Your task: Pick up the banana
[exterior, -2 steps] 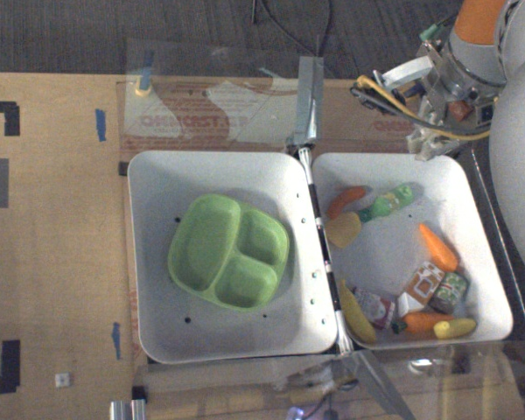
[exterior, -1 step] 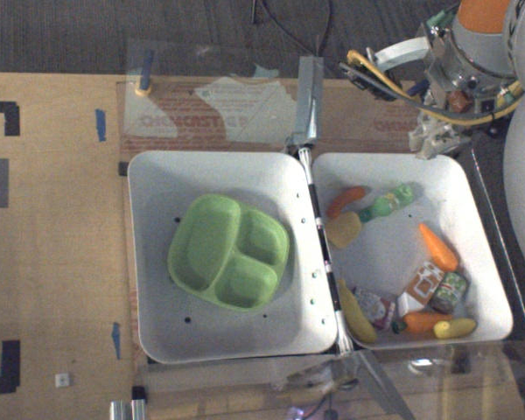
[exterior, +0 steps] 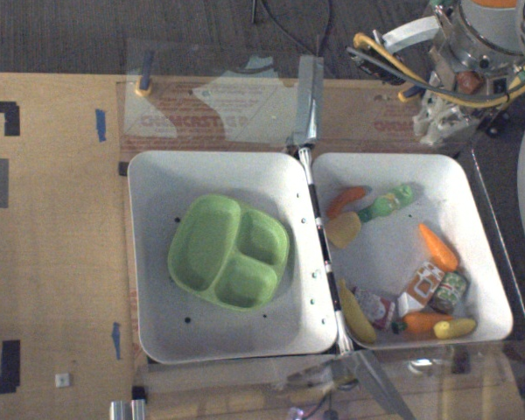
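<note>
- Found the banana (exterior: 357, 313) right at the lower edge of the right bin (exterior: 385, 256), lying lengthwise against that bin's left wall, low in the frame and just right of centre.
- Crowded on its right by a small printed packet (exterior: 381, 309), touching or nearly so; print too small to read.
- Further along the bottom wall, noted an orange piece (exterior: 420, 323) and a yellow piece (exterior: 455, 328), with two little cartons (exterior: 437, 287) just above them; labels colourful but unreadable.
- Saw a carrot (exterior: 438, 247) lying at a slant at mid-right of that bin, well apart from the banana.
- Over in the left bin (exterior: 149, 322), sat a green divided plate (exterior: 229, 252), slightly tilted, nothing on it.
- Toward the right bin's upper left, clustered an orange pepper (exterior: 346, 200), a green toy (exterior: 387, 204) and a pale yellow round piece (exterior: 343, 229).
- Beyond the bins, made out red lettering on the cardboard (exterior: 192, 122), too faint and glared-over to read with any confidence.
- Hovered at upper right of the frame, outside the bin's far corner: the gripper (exterior: 436, 121), holding nothing visible; open or closed, impossible to tell.
- Judged as the approach step, not yet begun in earnest: banana untouched, gripper well apart from it.
- Called next for a long diagonal travel to the lower left of the right bin, then a descent with jaws set across the banana's width, wary of the wall and the packet.
</note>
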Tool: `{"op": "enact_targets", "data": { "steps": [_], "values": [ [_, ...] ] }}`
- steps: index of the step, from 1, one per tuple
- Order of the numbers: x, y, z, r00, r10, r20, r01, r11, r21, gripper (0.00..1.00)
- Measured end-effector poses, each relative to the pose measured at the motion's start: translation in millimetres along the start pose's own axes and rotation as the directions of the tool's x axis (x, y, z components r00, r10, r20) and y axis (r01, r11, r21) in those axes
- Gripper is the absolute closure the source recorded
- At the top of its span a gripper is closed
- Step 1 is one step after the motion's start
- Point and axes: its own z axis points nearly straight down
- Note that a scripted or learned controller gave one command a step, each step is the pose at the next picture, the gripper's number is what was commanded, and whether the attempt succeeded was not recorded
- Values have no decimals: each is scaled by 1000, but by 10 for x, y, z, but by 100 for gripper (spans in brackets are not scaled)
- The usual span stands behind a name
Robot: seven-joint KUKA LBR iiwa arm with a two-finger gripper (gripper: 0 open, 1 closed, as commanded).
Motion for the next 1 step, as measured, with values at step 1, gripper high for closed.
{"op": "enact_targets", "data": {
  "steps": [1],
  "values": [
    [-20,-67,-29,934,-358,4,358,934,3,100]
  ]
}}
